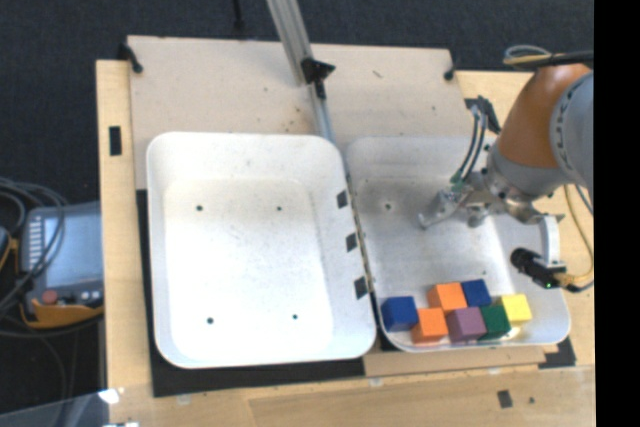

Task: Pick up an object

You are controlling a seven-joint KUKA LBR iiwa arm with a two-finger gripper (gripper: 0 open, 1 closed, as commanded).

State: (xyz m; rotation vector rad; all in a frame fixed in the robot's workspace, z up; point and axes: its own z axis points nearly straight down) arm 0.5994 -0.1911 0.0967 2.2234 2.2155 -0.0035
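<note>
The gripper was observed over the bare floor of the right bin, with nothing seen between its fingers (whether spread or pressed together could not be told). The blocks were found clustered well apart, at five o'clock from it, along the bin's near wall: blue block, orange block, purple block, green block, yellow block. The left bin stood alongside on the worktop.

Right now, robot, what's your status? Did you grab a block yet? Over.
Tool low over the right bin, nothing seen in it. Blocks bunched at the bin's near edge, untouched. Nothing between tool and blocks.
</note>
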